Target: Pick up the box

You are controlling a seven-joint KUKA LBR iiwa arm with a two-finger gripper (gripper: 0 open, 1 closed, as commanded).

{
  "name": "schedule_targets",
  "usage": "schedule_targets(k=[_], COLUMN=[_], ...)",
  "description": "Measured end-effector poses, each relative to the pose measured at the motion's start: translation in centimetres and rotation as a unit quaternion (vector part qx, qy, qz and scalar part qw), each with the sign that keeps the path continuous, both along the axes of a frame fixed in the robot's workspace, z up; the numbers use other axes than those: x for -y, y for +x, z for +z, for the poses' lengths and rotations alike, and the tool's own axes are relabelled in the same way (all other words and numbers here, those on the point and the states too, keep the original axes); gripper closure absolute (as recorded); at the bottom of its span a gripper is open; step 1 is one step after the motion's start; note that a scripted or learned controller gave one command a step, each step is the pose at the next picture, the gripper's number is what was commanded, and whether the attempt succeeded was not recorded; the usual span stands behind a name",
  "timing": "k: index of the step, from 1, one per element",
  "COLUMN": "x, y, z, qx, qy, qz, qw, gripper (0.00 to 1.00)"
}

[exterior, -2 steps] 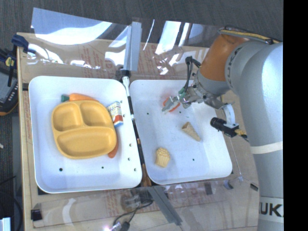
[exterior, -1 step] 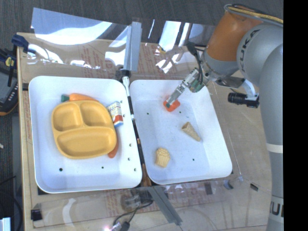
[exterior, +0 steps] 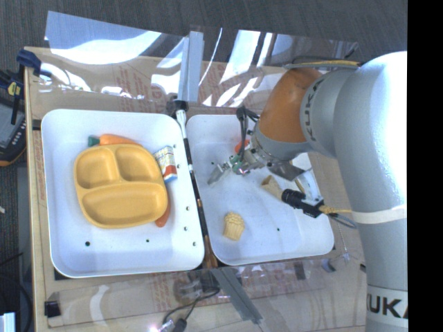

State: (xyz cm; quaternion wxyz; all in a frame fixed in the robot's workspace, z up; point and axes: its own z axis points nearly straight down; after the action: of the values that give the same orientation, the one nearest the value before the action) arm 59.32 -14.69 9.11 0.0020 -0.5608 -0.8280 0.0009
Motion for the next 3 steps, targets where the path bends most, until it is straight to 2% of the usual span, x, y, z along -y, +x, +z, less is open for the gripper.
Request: schedule_targets(k=[1, 2, 3], x=[6.3, 6.1, 6.0], y=[5.0, 2.6, 4.3], z=[4.5, 0.1, 0.2], qx=[0.003, 0.001, 0.003], qy=[-0.0009, -0.0006, -0.0008], qz=[-0.088, -0.13, -0.076], qw=[0.9961, 0.9915, 0.9971], gripper=[0.0, 0.0, 0.0])
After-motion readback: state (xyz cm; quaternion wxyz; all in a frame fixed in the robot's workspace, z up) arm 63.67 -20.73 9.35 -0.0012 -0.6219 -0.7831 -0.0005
